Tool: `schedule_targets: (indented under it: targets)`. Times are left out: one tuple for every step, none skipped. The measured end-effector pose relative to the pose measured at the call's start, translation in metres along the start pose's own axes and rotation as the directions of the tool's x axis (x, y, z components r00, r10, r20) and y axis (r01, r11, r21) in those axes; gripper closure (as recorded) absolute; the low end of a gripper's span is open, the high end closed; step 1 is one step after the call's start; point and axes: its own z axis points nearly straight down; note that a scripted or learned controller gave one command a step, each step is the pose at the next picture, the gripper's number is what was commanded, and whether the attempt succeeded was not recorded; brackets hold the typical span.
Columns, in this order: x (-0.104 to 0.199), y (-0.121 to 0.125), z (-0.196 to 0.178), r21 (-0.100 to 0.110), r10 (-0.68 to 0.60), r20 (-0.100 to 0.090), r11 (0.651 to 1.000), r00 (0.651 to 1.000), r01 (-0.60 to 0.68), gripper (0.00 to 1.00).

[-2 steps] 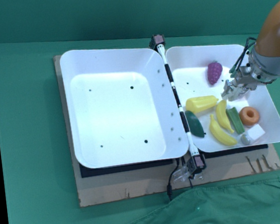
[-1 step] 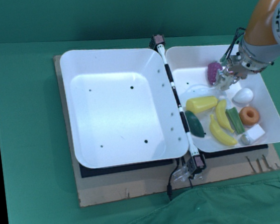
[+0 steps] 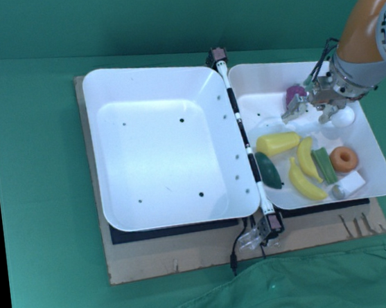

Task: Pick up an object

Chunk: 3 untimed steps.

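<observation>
Judging by shape, we rate the purple object [image 3: 294,93] light, rigid and best pinched across its middle. Gripper [image 3: 303,105] sits just beside it; whether it is clenched or released, we cannot tell.

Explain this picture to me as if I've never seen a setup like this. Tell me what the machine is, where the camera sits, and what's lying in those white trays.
The machine is a robot arm, grey with an orange band, reaching in from the right. At its tip is a two-finger hand for picking things up. One fixed camera looks down on the bench at a slant.

Two shallow white bins sit side by side on a green surface. The hand is low over the far part of the right bin, beside a purple object. I can't tell whether it holds anything.

Nearer the camera in that bin lie a yellow block, two bananas, a dark green piece, an orange ring and a small white block. The left bin shows bare white floor with small dark dots.
</observation>
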Motion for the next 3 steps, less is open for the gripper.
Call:
schedule_targets:
  targets:
    - [0.019,0.002,-0.014,-0.002,-0.001,0.002,1.0,1.0,0.001,0.0]
    - [0.017,0.003,-0.027,-0.009,0.003,0.004,1.0,1.0,-0.003,1.0]
    - [0.032,0.066,-0.004,-0.003,-0.003,0.001,1.0,1.0,0.003,1.0]
